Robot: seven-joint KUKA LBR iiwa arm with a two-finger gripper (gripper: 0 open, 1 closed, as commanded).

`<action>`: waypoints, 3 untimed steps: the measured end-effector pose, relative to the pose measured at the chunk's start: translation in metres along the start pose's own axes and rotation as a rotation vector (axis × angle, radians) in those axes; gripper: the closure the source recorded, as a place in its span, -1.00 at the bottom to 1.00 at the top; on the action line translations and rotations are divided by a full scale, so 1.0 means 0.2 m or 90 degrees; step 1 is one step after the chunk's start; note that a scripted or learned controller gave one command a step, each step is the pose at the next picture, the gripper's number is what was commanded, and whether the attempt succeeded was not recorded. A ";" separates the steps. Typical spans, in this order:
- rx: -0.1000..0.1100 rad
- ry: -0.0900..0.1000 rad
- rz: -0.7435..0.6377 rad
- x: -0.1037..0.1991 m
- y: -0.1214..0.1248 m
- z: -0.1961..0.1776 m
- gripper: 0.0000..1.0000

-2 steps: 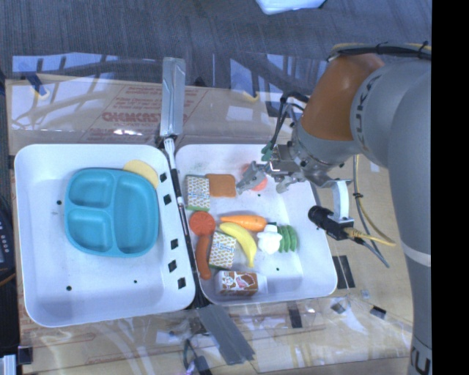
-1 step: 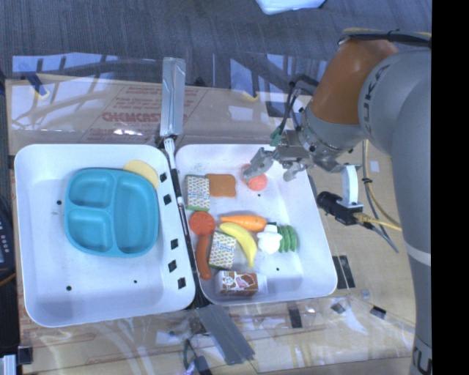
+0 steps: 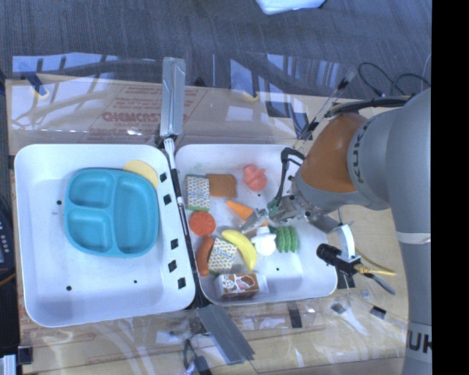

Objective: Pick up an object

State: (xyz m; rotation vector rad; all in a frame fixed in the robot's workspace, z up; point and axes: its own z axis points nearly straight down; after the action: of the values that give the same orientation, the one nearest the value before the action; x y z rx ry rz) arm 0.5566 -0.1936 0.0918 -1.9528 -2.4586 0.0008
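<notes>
**Desk:** What's the room like on yr feed?

**Me:** Dark grey carpet (image 3: 88, 29) along the far side, w/ something white (image 3: 289, 4) cut off at the very top. The surface (image 3: 73, 121) is brown, looks like cardboard w/ red print at far left. A shiny clear sheet lies over it and throws pale blue reflections.

**Desk:** Bins?

**Me:** Two white ones, touching side by side. The left bin (image 3: 29, 220) carries a blue divided plate (image 3: 110, 212), w/ a yellow piece (image 3: 144, 172) at the plate's far right corner. A grey metal bar (image 3: 173, 95) runs from the seam btw the bins toward the far side. A grey strip (image 3: 223, 333) lies on the near side.

**Desk:** Pick targets?

**Me:** All in the right bin (image 3: 315, 282).
- Far row: pink toy (image 3: 254, 176), brown bread slice (image 3: 221, 184), patterned packet (image 3: 198, 192).
- Middle: carrot (image 3: 239, 209) and tomato (image 3: 202, 223).
- Near: banana (image 3: 242, 247), w/ a white ball (image 3: 264, 245) touching it and a green veg (image 3: 286, 239) just right of that.
- A small box (image 3: 238, 286) sits against the near wall.

**Desk:** Arm?

**Me:** The arm (image 3: 388, 161) reaches in from the right, w/ the orange band (image 3: 330, 161) above the wrist. The gripper (image 3: 270, 214) sits low over mid-bin, just right of the carrot and just far of the white ball. I can't tell from this angle whether the jaws are open or closed, or whether they're on anything.
</notes>
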 end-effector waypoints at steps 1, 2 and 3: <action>0.001 0.000 -0.002 0.00 0.00 -0.05 1.00; -0.001 -0.001 0.127 0.09 0.09 -0.68 1.00; 0.003 0.000 0.192 0.42 0.09 -0.64 1.00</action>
State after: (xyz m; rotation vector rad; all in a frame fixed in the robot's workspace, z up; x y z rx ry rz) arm 0.5543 -0.1073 0.2193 -2.2972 -2.1354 0.0065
